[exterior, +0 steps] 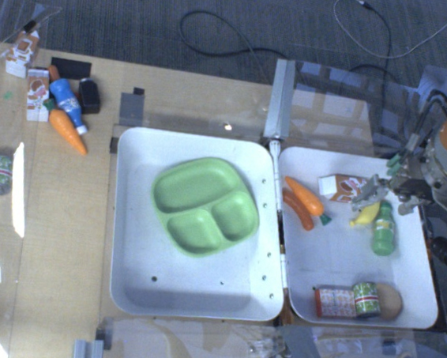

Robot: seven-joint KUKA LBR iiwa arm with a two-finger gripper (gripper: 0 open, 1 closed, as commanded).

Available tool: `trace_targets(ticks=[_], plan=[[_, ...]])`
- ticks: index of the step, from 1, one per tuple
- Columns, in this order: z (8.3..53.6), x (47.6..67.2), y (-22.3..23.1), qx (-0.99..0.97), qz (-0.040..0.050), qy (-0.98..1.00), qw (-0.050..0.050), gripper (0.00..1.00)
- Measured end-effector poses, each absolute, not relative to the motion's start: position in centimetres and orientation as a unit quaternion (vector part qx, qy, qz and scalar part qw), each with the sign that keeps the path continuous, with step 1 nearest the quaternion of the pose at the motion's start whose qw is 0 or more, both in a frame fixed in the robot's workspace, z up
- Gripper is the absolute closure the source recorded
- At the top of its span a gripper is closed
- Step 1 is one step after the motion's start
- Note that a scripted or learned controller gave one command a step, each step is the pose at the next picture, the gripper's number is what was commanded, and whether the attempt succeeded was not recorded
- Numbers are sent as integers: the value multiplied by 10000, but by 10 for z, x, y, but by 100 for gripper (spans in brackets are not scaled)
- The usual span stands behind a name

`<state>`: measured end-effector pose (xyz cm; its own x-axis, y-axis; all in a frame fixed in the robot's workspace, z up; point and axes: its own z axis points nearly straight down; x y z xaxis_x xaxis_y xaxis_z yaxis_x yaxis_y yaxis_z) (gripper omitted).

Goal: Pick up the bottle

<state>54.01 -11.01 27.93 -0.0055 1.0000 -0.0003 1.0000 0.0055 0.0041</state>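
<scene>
gripper (387, 193) fingers apart, over right bin's (424, 314) back-right corner | bottle (383, 232) just below, near right wall | bare floor mid-bin

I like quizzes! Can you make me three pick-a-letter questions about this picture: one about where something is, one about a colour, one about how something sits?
1. Where is the green bottle?
A. right bin
B. left bin
C. floor

2. What colour is the divided plate?
A. red
B. green
C. blue

3. How is the bottle placed?
A. lying in the bin
B. lifted in the air
C. on the plate

Answers: 1 A, it lies beside the gripper in the right bin. 2 B, the plate in the left bin is light green. 3 A, it rests on the bin floor.
</scene>
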Motion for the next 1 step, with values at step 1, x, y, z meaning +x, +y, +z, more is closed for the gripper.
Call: trace_targets(ticks=[1], plan=[[247, 525, -168, 7061, 13, 7081, 21, 0]])
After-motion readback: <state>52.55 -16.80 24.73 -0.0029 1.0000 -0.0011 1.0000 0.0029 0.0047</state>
